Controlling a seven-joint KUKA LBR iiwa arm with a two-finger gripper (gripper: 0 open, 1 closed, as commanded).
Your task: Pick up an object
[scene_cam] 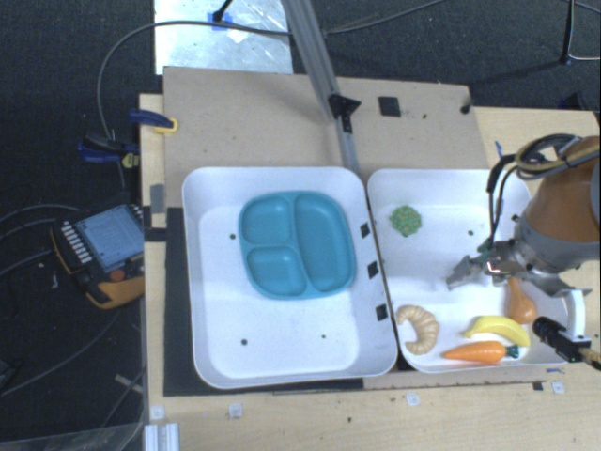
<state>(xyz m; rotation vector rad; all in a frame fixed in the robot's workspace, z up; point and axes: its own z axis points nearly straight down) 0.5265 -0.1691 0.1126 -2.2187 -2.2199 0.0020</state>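
Nearest, along the right bin's (441,184) front edge, lie a smooth tapered orange carrot (475,351), a curved glossy yellow banana (498,328) and a ridged tan croissant (419,327). Just behind them the grey metal gripper (467,272) hovers low over bare white floor with an orange pear-shaped piece (519,301) beside the wrist; whether its claw is apart or together I cannot tell. Farther back sits a bumpy green broccoli floret (406,220), and the left bin (211,280) holds a smooth blue three-compartment plate (297,243).

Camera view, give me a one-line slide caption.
Arm's gripper hovers in right bin near broccoli, croissant, banana, carrot; blue tray left.
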